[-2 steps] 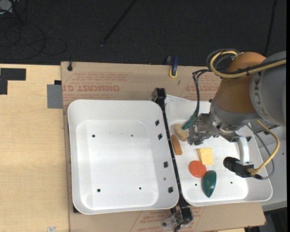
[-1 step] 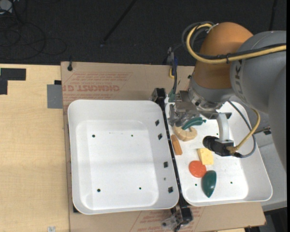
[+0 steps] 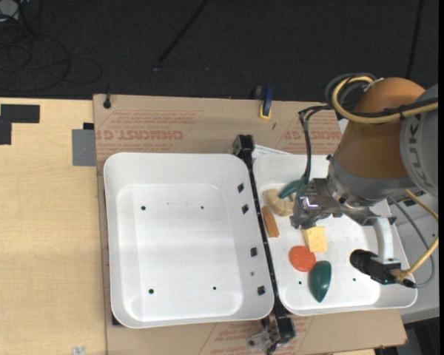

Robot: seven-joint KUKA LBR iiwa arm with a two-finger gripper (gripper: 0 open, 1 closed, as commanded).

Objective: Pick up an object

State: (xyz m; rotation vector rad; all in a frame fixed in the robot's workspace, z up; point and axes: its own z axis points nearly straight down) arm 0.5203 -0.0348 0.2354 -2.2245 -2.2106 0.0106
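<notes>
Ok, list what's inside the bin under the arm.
A yellow block, red disc, dark green piece, brown stick, beige lump and teal piece. The arm covers the bin's far side.

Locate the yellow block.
The yellow block lies in the right bin, near its middle. It sits just below the gripper, with the red disc close at its lower left.

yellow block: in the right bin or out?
In. The yellow block sits inside the right bin's walls, between the pincer and the red disc.
</notes>
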